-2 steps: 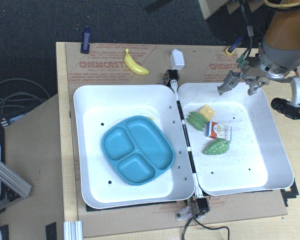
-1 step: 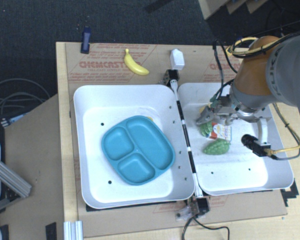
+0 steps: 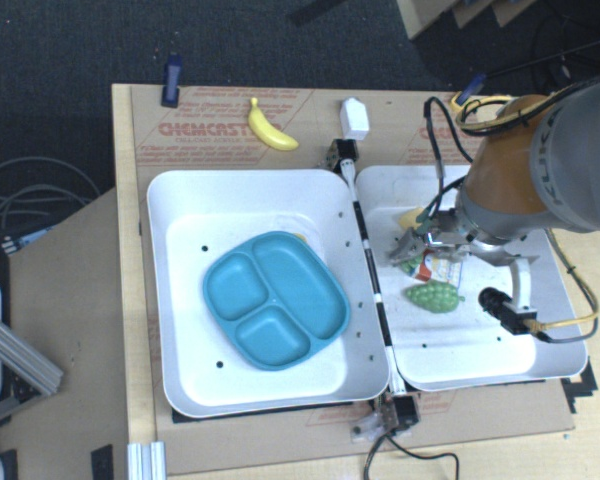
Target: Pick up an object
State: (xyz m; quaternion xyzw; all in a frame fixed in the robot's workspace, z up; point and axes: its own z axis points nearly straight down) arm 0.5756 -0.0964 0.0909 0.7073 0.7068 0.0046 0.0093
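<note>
We are finding the gripper (image 3: 417,251) blurring into clutter beside the green item (image 3: 433,297); its opening, we cannot tell.

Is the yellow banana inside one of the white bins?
No, the banana lies on the brown cardboard behind the left bin, outside both bins.

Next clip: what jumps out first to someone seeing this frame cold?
The big blue divided tray sits alone in the left bin. Next comes the grey arm with its orange band, reaching over the right bin, its gripper down among a small clutter that includes a green bumpy item. A yellow banana lies outside the bins on the cardboard behind them.
</note>
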